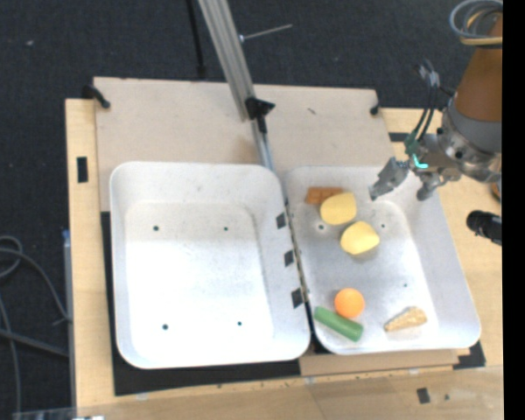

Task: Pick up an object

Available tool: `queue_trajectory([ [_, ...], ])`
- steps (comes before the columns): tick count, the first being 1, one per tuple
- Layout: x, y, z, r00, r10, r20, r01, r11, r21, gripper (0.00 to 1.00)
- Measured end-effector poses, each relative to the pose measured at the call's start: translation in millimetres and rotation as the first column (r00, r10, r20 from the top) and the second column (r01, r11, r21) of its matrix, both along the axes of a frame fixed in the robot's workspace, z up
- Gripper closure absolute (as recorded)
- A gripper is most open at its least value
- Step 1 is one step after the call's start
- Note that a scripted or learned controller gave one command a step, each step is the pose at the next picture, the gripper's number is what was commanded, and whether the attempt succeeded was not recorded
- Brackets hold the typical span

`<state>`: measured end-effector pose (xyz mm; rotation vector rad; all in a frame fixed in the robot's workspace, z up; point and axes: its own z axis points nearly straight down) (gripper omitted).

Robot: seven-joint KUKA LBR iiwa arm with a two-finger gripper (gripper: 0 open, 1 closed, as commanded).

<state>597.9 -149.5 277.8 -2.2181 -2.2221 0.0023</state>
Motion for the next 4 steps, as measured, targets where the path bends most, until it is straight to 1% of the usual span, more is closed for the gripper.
queue_trajectory([
  [1, 0.7, 0.2, 2.4, 1.0, 0.001, 0.004, -0.001, 1.0, 0.0, 0.0],
  [2, 5.6, 6.5, -46.1, 1.0, 0.001, -0.001, -0.001, 1.0, -0.002, 0.0],
  [4, 15.3, 16.3, -163.2, 1.0, 0.001, -0.001, -0.001, 1.0, -0.002, 0.0],
])
